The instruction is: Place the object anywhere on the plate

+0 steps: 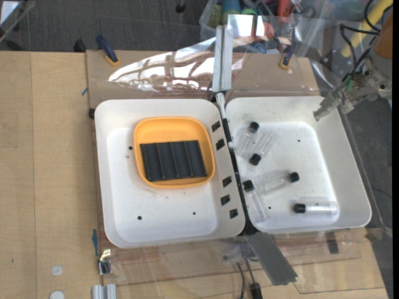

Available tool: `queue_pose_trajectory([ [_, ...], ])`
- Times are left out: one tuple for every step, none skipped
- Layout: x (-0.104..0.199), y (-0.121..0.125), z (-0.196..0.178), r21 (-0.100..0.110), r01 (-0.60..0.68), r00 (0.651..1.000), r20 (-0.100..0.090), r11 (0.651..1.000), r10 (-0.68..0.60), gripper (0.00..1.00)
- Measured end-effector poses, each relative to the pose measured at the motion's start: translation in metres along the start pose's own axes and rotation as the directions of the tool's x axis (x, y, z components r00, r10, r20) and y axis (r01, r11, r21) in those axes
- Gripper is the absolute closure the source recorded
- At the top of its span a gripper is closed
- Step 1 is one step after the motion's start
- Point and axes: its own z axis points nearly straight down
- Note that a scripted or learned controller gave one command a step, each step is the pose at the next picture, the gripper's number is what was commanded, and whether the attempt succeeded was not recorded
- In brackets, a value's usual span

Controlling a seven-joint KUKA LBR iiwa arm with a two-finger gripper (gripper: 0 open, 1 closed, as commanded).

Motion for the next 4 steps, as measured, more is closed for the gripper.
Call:
queue_pose_trajectory([
  [-0.0004, 0.0004, -0.0126, -0.002, 0.076, 0.997, 0.001, 0.997, -0.076, 0.00],
  [-0.0003, 0.0006, -0.0171, -0.002, 0.151, 0.989, 0.001, 0.989, -0.151, 0.00],
  [-0.0004, 0.0005, -0.0197, -0.002, 0.189, 0.982, 0.002, 0.982, -0.189, 0.00],
  [-0.0002, 0.0000, -0.0154, 0.001, 0.255, 0.967, -0.002, 0.967, -0.255, 0.00],
])
